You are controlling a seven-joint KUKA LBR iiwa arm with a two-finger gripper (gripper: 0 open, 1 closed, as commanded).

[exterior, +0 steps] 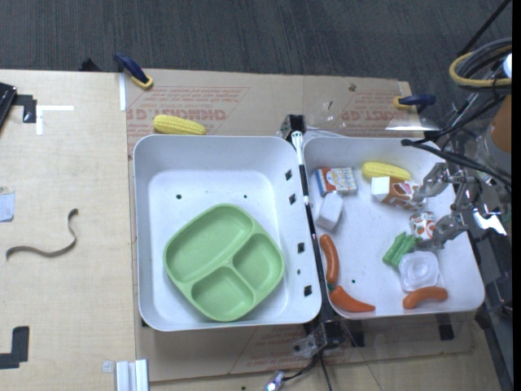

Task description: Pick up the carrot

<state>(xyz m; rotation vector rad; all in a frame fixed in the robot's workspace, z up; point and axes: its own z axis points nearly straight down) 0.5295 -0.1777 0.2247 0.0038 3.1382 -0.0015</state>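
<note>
Your gripper [444,204] hung over the right bin [468,300] near its right wall, fingers spread wide with nothing between them, just right of a small red-and-white item [422,223]. The carrot [350,300] lay flat at the near left corner of that bin, just beside a sausage [330,257] and well apart from the gripper. In the left bin [155,300] you had a green divided plate [225,261], and on the desk beyond it lay a corn cob [179,125].
</note>
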